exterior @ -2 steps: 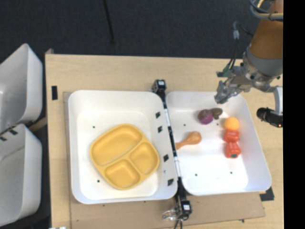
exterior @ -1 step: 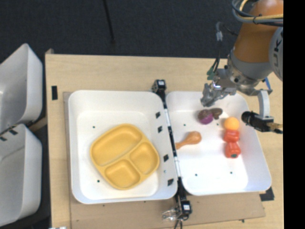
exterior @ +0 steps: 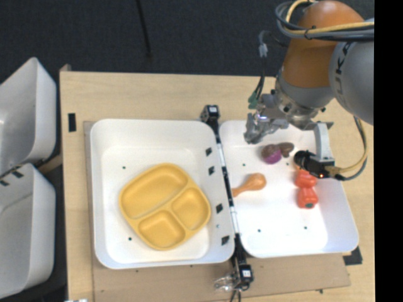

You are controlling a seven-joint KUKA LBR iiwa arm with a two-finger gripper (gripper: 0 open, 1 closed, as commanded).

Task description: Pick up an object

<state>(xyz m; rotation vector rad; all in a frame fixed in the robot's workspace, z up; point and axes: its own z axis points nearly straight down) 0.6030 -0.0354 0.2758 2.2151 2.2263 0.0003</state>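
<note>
Orange-banded and bulky, the arm's wrist sits highest in the camera view, at the upper right, and below it the tool (exterior: 259, 129) hangs over the back left corner of the right bin (exterior: 327, 234). Whether it is spread or pressed together I cannot tell from this angle; nothing shows between its tips.

Three loose objects lie in the right bin. A purple and brown piece (exterior: 276, 151) rests just beside the tool, toward the bin's middle. An orange-tan drumstick-shaped toy (exterior: 249, 184) lies nearer the divider between the bins, with its thin end pointing left. A red piece (exterior: 306, 189) sits toward the right, close to a black fitting on the arm's cabling. The left bin (exterior: 104, 231) carries a yellow divided plate (exterior: 165, 205), lying flat with its three compartments up.

As for progress, the pick looks not yet made: every candidate rests on a bin floor and none is lifted. The tool is positioned over the bin, so my judgement is that the approach is done, or nearly so, and what remains is the descent onto one object, most likely the purple one close by, the closing, and the lift clear of the bin above the worktop (exterior: 157, 96).
</note>
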